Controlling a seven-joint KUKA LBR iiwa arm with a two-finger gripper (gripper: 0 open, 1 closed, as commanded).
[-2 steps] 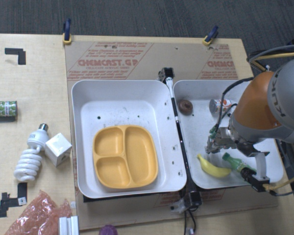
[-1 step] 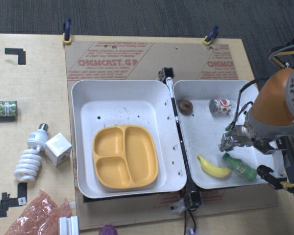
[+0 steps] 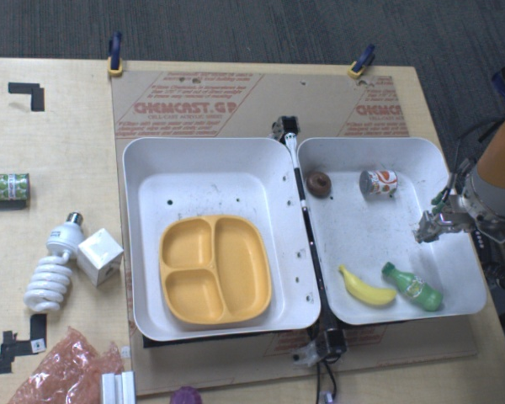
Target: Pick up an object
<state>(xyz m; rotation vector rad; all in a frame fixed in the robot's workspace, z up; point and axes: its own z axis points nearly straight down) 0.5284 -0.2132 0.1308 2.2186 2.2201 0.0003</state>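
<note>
The gripper (image 3: 427, 228) is hanging over the right edge of the right bin (image 3: 345, 154), reaching in from the right; its metal fingers are pointing leftward and nothing is lying between them, though the tips are too small and blurred to say whether they are parted or pressed together, so I cannot tell; above it the arm's grey wrist and orange band (image 3: 498, 158) are showing at the frame's edge.

Inside the right bin four things are lying apart from each other; a green bottle (image 3: 413, 286) is resting on its side near the front right corner, just below the gripper; a yellow banana (image 3: 366, 288) is lying just beside it to the left; a small can with an orange and white label (image 3: 379, 183) is lying tipped near the back wall; a brown doughnut-like ring (image 3: 320, 183), possibly a toy, is sitting near the back left corner.

The left bin (image 3: 143, 175) is holding a yellow divided plate (image 3: 215, 269) with three compartments, sitting toward the front.

On the bench to the left, outside the bins, a white spiral light bulb (image 3: 53, 266) is lying just beside a small white box (image 3: 100, 257); a green can (image 3: 10, 188) is lying well apart from them, farther back; a pink mesh bag (image 3: 63, 370) is showing at the front edge.
</note>
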